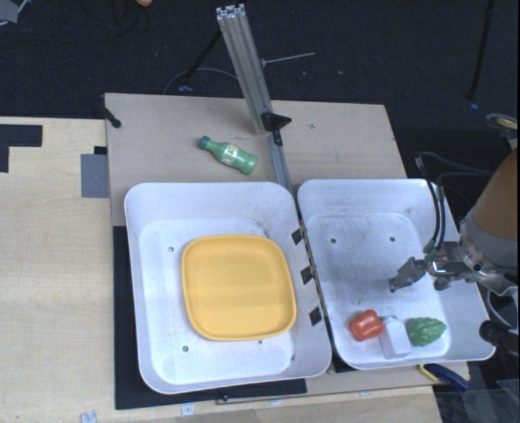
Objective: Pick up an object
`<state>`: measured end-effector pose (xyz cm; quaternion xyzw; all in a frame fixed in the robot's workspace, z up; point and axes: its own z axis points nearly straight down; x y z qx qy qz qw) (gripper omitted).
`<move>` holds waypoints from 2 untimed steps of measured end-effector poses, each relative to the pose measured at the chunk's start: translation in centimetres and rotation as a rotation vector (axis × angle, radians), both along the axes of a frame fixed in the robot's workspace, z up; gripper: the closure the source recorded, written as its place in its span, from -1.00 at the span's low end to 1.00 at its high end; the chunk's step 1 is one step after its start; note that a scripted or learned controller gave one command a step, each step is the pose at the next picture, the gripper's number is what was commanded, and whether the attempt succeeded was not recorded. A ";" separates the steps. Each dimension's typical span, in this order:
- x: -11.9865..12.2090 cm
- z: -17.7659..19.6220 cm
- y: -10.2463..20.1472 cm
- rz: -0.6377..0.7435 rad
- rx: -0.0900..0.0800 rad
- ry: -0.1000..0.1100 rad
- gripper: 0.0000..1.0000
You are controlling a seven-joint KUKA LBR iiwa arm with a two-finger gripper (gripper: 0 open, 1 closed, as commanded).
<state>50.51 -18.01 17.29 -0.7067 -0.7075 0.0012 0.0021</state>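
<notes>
Claw (407,278) above right bin (357,203); red pepper (366,325), green object (426,330) near.

Plate (239,287) in left bin (145,236)

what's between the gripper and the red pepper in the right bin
Nothing. In the camera view, just bare white bin floor separates the gripper from the red pepper, which lies below and left of it, beside a green object.

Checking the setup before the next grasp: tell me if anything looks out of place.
One thing: a green bottle lies on its side on the bench board, outside both bins, just behind the left bin. The yellow plate sits flat in that bin; the red pepper and green object lie in the right bin.
</notes>
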 end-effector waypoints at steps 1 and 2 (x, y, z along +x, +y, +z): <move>-0.5 -6.1 0.6 0.000 0.000 0.001 -1.00; -0.4 -4.8 0.4 -0.004 -0.001 -0.004 1.00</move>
